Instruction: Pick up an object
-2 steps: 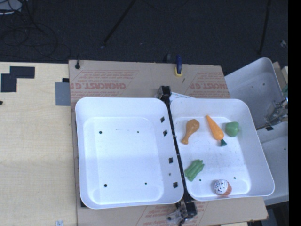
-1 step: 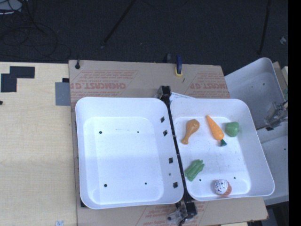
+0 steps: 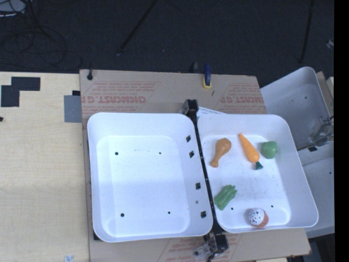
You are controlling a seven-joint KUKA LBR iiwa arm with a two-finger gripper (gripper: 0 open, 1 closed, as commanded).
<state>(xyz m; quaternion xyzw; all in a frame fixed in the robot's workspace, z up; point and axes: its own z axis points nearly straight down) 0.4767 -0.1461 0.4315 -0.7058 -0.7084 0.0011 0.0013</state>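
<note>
At the far right edge, above a grey metal plate (image 3: 297, 100), I see a small shiny metal piece (image 3: 322, 131). It may be the tip of the gripper, but it is too small and blurred, so I cannot tell if it is released or clenched. Nothing is visibly held by it.

All the objects lie apart from this piece, to its left, inside the right bin (image 3: 305, 201). Nearest to it is a green round object (image 3: 269, 149), close to the bin's right wall. Just beside that lies an orange carrot (image 3: 249, 148), set at a slant with its dark green end pointing to the front. Further left is a brown drumstick (image 3: 220, 152), near the wall that both bins share. Toward the front, a green leafy piece (image 3: 224, 196) lies close to the same shared wall, and a white speckled ball (image 3: 256, 217) with an orange part rests near the front rim.

The left bin (image 3: 98, 146) stands beside it. Both bins sit on a cardboard sheet (image 3: 136, 94), and a blue clip (image 3: 207, 76) is at its far edge.
</note>
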